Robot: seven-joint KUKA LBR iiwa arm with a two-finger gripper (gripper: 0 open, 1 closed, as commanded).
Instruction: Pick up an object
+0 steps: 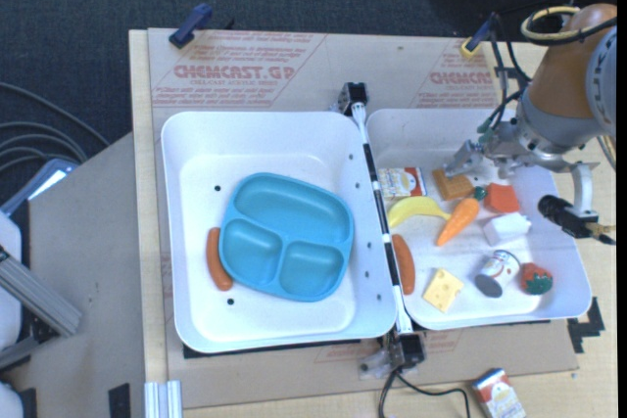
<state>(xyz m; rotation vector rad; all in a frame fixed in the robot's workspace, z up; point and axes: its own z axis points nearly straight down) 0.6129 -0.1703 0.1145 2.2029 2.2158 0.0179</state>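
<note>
Carrot (458, 221) just below gripper (477, 163)

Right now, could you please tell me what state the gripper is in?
Gripper: over the right bin, above the toy food; open or shut cannot be told.

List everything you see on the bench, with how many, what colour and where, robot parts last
Bins: two, white, side by side.
Divided plate: one, blue, left bin.
Hot dog: one, orange-red, left of the plate.
Hot dog: one, orange-red, right bin's left edge.
Banana: one, yellow, right bin.
Carrot: one, orange, right bin's middle.
Cheese wedge: one, yellow, right bin's near side.
White block: one, right of the carrot.
Clamps: two, blue, bench's far edge.
Arm: one, grey and orange, from the right.
Gripper: one, grey, over the right bin's far side.
</note>
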